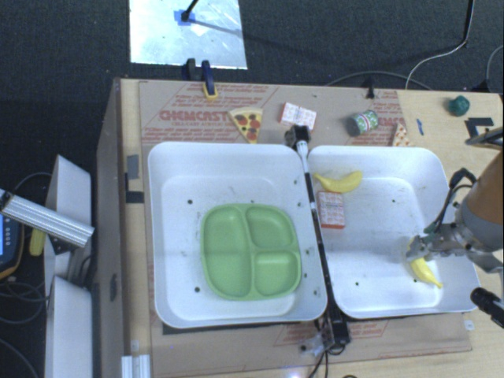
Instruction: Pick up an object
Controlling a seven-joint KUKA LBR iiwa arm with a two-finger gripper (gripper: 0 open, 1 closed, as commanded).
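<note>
In the right bin (378, 305), a small yellow banana-like piece (426, 273) lies near the right wall. My gripper (424, 250) hangs just above its upper end, close to or touching it, with the grey arm (482, 211) coming in from the right. A larger yellow banana (339, 182) lies at the bin's top left. Just below that banana is a red and white packet (331, 209). A green divided plate (251, 251) sits in the left bin (169, 211).
On the cardboard behind the bins lie a toy pizza slice (246, 123), a white card (298, 116), a green can (365, 121) and a teal ball (459, 105). A black divider rail (313, 211) runs between the bins.
</note>
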